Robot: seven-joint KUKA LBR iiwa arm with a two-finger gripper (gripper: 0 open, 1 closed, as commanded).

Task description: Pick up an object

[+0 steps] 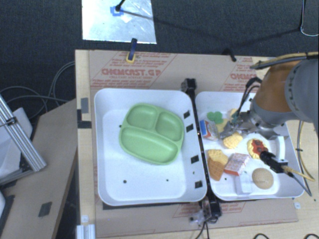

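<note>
**Grey arm low in right bin; grip not confirmed**

Your arm (286,91) reaches in from the right and bends down over the right bin (224,192). The gripper (231,129) sits low at the bin's upper middle, among the small items. From this view you cannot tell how wide it stands, nor whether it has hold of anything.

Items for picking, all in the right bin:
- A green piece (215,117) lies near the upper left corner, just left of the gripper.
- A packet (209,130) lies below it, against the left wall.
- A yellow piece (232,142) lies just below the gripper; whether they touch you cannot tell.
- An orange wedge (217,164) and a red-and-white box (237,164) lie side by side lower down.
- A red-topped slice (257,147) lies to the right of the yellow piece.
- A tan bun (262,178) lies near the lower right corner.
- A white scrap (243,186) lies by the bottom wall.

The left bin (144,180) holds one green plate (152,132) with three compartments, lying flat and slightly turned. Both bins rest on a cardboard sheet (134,71) with red print.
</note>
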